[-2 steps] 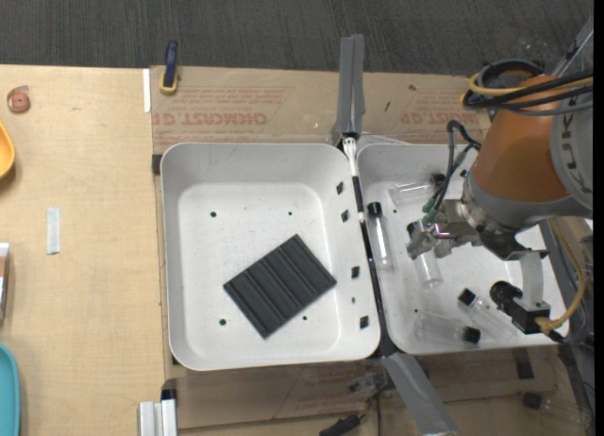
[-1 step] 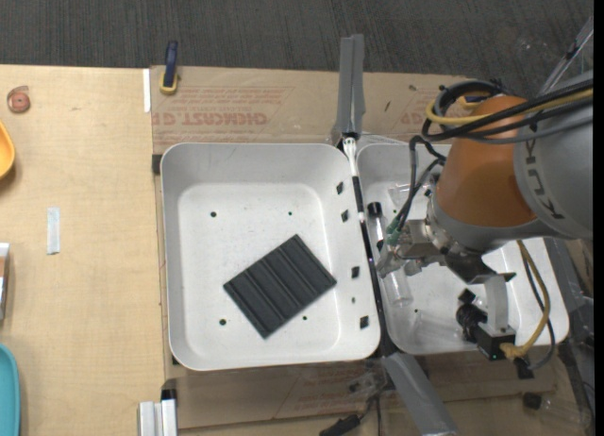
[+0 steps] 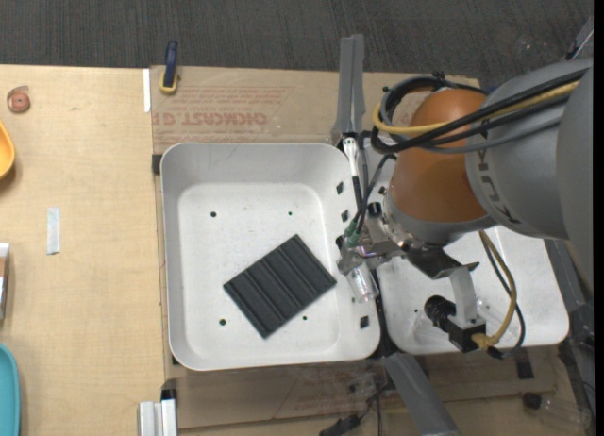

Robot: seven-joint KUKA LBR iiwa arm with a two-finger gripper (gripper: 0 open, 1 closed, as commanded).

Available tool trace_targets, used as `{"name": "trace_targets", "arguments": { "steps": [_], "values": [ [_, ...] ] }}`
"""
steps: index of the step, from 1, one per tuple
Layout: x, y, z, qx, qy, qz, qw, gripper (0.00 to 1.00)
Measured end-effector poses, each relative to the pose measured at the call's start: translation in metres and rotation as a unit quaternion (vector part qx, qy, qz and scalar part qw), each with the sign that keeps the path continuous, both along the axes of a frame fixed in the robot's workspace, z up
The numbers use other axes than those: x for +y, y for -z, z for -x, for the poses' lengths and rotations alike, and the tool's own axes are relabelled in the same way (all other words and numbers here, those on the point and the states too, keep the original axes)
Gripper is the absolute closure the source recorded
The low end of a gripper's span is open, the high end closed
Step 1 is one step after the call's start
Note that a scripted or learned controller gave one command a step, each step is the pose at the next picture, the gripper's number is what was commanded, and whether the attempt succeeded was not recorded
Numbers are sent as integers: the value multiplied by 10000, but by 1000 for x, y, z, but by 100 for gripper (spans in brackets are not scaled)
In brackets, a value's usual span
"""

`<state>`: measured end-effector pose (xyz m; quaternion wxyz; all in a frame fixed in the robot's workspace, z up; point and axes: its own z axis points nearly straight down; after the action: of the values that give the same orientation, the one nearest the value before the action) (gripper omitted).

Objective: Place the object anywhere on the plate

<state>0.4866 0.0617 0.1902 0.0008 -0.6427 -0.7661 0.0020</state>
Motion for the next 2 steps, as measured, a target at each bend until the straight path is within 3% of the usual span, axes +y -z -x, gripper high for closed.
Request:
{"name": "trace_targets", "arguments": {
  "steps": [1, 2],
  "values": [
    [36, 0, -64, -1, -343, 3, 9994, 100],
    [36, 0, -65, -1, -342, 3, 9994, 0]
  ]
}}
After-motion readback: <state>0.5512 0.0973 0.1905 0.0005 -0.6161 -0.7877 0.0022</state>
